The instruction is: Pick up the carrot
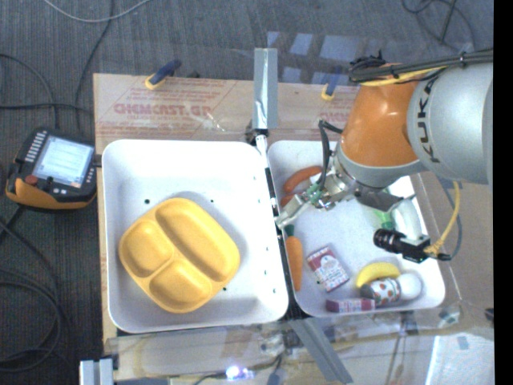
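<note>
The carrot (295, 261) is a short orange stick lying lengthwise against the left wall of the right bin (433, 295), its tip toward the front. My gripper (291, 212) hangs just above the carrot's far end, close to the wall between the two bins. The grey and orange arm covers the back of the right bin. Nothing shows held in the gripper.
A red-orange sausage-like item (300, 178) lies behind the gripper. A red and white box (327, 267), a banana (377, 273), a white and red bottle (390, 289) and a pink bar (348, 304) sit at the front right. A yellow divided plate (180, 253) lies in the left bin (128, 155).
</note>
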Controlling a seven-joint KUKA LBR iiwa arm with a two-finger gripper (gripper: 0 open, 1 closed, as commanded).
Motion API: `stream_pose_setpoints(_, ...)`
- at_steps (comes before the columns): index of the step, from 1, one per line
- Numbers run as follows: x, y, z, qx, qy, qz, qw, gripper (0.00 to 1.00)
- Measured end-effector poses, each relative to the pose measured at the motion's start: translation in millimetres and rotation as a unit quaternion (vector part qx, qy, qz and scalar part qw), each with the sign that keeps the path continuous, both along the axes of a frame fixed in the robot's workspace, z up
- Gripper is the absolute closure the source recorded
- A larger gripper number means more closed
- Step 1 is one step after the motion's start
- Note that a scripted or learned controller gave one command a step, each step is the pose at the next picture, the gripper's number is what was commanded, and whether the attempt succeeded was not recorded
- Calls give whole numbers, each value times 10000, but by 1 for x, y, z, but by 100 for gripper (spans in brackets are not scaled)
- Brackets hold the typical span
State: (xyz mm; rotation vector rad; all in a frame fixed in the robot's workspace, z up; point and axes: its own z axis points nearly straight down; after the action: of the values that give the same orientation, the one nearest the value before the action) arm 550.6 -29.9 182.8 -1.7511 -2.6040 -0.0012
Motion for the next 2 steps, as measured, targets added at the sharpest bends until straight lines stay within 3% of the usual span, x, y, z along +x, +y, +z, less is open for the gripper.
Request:
stream_pose_setpoints(1,-19,-99,-93,-28,-73,353,9993,0)
stream_pose_setpoints(2,5,-102,-93,-7,-60,135,9999,0)
